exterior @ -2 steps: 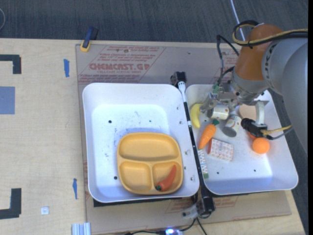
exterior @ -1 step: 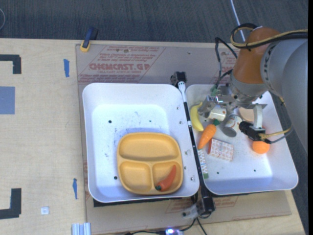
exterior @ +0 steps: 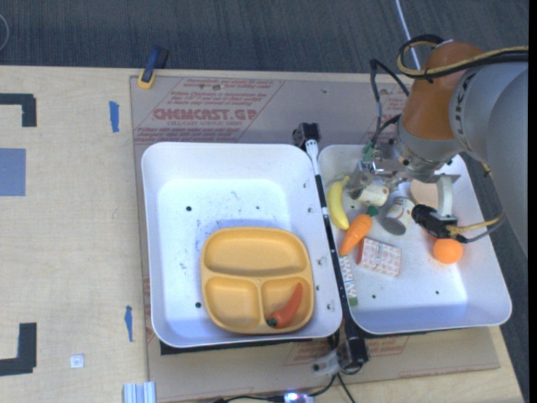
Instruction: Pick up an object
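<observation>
The right bin (exterior: 478, 309) holds a yellow banana (exterior: 337, 206), an orange carrot (exterior: 356, 232), a red-and-white patterned packet (exterior: 380, 259) and an orange ball (exterior: 447, 250). My gripper (exterior: 379, 185) hangs low over the far part of this bin, just right of the banana and above the carrot. A small cream object (exterior: 374, 196) lies right at the gripper's tip; whether it is held is unclear. The arm's orange band (exterior: 432, 99) rises behind the gripper.
The left bin (exterior: 168, 170) holds a yellow divided tray (exterior: 252, 250) with a red chili pepper (exterior: 288, 306) in its near right compartment. A black divider strip (exterior: 323, 217) runs between the two bins. The near half of the right bin has free floor.
</observation>
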Robot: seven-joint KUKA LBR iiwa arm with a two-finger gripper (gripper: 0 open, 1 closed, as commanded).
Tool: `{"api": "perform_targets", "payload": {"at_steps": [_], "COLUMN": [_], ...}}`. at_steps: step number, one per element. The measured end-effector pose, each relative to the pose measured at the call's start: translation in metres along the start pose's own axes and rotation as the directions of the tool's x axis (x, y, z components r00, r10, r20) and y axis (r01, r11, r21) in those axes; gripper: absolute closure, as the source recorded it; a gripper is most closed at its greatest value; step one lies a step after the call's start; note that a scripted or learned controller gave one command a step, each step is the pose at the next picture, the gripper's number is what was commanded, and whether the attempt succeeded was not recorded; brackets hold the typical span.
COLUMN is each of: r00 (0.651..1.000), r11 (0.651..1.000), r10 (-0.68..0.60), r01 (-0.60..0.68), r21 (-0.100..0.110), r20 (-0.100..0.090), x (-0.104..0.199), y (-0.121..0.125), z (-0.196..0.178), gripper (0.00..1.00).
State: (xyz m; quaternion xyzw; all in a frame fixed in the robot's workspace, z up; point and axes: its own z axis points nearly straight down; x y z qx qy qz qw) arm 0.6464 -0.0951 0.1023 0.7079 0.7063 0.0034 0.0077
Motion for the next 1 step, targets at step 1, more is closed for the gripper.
{"api": "perform_targets", "payload": {"at_steps": [1], "r00": [1.000], "r11": [1.000], "r10": [0.002], "r01": [-0.002], "r21": [0.008], "r20": [0.004], "x": [0.0979], "y": [-0.0434], "z": [-0.0863], "gripper": [1.00]}}
